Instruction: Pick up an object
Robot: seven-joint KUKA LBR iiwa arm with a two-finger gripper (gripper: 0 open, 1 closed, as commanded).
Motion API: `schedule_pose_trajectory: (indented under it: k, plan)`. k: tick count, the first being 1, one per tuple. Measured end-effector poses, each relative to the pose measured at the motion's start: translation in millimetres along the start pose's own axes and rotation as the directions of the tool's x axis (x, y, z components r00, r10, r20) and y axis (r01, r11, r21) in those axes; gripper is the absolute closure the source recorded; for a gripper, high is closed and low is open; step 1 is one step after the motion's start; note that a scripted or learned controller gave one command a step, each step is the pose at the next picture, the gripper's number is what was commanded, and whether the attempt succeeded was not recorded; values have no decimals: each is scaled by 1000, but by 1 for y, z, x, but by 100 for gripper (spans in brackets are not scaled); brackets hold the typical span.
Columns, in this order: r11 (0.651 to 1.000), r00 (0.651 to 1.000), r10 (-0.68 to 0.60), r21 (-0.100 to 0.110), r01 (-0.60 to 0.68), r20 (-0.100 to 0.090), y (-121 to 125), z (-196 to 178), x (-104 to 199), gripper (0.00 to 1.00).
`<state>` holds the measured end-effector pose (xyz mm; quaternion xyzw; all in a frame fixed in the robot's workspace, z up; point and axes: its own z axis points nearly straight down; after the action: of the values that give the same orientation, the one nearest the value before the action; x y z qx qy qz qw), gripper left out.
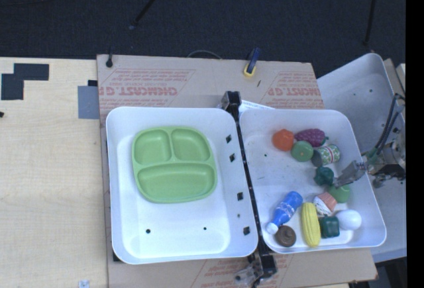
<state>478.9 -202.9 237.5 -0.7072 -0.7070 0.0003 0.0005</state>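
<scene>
The right bin (265, 147) holds several small toys. Along its far side lie an orange ball (283, 140), purple grapes (309, 136), a green ball (303, 151) and a small printed can (328, 153). Near the front are a blue bottle (286, 208), a yellow corn cob (310, 224), a brown donut (286, 236), a white egg (349, 219) and a dark green block (329, 227). My gripper (347, 176) reaches in over the bin's right rim. Its grey tip is low beside a dark teal toy (324, 176) and just above a light green piece (341, 193).
The left bin (126, 227) bears a green divided plate (174, 164). A black divider (240, 167) runs between the two bins. A white metal panel (358, 85) stands behind the right bin, and cables hang at the right edge.
</scene>
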Motion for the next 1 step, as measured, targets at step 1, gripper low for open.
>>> schedule_pose_trajectory:
  k: [1]
  plan:
    - [1000, 1000, -2, 6, 2, -3, 3, 64, 3, 0]
